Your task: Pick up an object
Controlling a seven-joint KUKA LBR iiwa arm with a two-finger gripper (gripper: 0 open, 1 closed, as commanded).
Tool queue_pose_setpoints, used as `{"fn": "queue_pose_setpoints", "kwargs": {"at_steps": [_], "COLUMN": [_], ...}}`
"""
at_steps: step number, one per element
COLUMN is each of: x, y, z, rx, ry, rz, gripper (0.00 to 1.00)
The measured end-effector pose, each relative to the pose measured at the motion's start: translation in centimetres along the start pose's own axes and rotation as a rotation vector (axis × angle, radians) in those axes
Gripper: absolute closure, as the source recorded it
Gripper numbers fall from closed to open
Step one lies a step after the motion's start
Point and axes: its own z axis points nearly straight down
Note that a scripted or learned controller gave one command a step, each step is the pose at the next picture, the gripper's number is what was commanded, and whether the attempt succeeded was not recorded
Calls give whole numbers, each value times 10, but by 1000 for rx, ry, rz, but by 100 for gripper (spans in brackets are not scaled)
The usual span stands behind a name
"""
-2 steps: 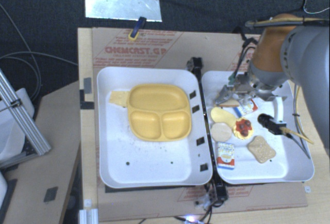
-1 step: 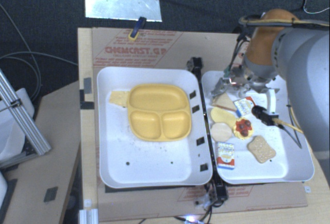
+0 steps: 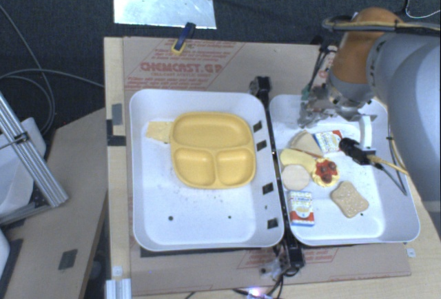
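The toast (image 3: 349,199) lies nearest, with a packet (image 3: 301,209), a round slice (image 3: 296,177) and a red-topped piece (image 3: 326,171) clustered left of it — so drop the jaws (image 3: 313,111), state unclear, up beyond the toast, squarely over one isolated piece.

bins (image 3: 207,235): smooth white plastic | tray (image 3: 210,149): matt yellow plastic | bench (image 3: 227,60): printed cardboard
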Motion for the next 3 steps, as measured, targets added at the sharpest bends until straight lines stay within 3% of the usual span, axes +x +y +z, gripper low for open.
{"fn": "queue_pose_setpoints", "kwargs": {"at_steps": [1, 2, 3], "x": [0, 7, -3], "y": [0, -29, -33], "z": [0, 7, 7], "rx": [1, -8, -6], "ry": [0, -4, -1], "rz": [-1, 5, 4], "gripper": [0, 0, 0]}}
